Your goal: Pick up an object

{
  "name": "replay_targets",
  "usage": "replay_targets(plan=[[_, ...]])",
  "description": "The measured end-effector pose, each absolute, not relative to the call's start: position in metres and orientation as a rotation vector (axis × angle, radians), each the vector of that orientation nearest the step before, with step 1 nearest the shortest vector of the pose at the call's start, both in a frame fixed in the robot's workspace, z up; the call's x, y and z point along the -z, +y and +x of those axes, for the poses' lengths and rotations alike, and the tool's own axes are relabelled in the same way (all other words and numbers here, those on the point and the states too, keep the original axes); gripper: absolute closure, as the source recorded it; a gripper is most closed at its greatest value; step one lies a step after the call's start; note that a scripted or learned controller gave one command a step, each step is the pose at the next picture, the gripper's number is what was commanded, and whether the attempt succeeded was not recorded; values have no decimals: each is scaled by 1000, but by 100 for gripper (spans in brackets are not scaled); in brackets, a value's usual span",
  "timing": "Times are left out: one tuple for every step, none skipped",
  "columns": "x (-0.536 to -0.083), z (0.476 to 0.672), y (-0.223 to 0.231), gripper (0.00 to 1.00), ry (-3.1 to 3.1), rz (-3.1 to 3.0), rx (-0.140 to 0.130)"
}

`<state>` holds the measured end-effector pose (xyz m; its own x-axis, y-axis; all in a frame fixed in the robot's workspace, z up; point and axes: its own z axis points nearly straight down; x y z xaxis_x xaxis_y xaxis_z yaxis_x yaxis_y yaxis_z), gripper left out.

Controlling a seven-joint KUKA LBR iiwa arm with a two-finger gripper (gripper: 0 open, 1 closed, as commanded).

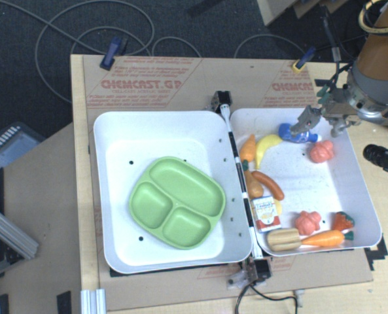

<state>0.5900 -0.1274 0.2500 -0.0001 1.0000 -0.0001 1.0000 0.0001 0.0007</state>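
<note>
The right bin (357,175) holds several toy foods. A blue object (292,133) lies at its back, with a yellow banana (267,148) and an orange piece (248,150) to its left. A pink lump (322,151) sits just right of the blue object. My gripper (324,124) hangs over the bin's back edge, open. Its left finger (307,118) is right above the blue object, and the right finger (342,125) stands apart from the pink lump. Nothing is between the fingers.
A red sausage (267,184), a small carton (265,213), a bread roll (283,239), a carrot (321,239), another pink piece (308,222) and a red piece (343,221) fill the bin's front. The left bin (115,142) holds a green divided plate (177,201).
</note>
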Motion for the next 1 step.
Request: replay_targets(plan=[[-145, 621, -190, 0, 2221, 2223, 2]])
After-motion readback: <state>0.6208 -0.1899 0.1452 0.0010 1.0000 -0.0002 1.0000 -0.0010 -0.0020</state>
